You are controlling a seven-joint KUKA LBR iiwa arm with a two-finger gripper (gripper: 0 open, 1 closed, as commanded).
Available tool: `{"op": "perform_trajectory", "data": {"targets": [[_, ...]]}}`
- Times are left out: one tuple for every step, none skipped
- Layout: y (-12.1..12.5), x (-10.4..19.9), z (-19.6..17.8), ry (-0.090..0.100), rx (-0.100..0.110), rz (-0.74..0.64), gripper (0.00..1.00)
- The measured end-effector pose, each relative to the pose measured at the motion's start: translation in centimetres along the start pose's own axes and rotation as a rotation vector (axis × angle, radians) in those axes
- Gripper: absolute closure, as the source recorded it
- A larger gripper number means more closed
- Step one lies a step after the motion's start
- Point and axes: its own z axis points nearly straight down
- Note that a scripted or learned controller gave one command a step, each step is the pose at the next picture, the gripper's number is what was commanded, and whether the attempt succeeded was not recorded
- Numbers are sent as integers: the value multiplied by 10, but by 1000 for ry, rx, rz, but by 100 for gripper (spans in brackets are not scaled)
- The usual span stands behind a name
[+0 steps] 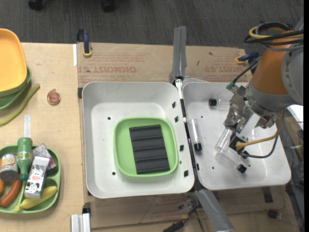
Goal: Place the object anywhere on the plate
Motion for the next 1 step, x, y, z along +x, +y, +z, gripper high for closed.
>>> {"op": "perform_trajectory", "data": {"targets": [[0, 0, 0, 0, 0, 0, 0]]}}
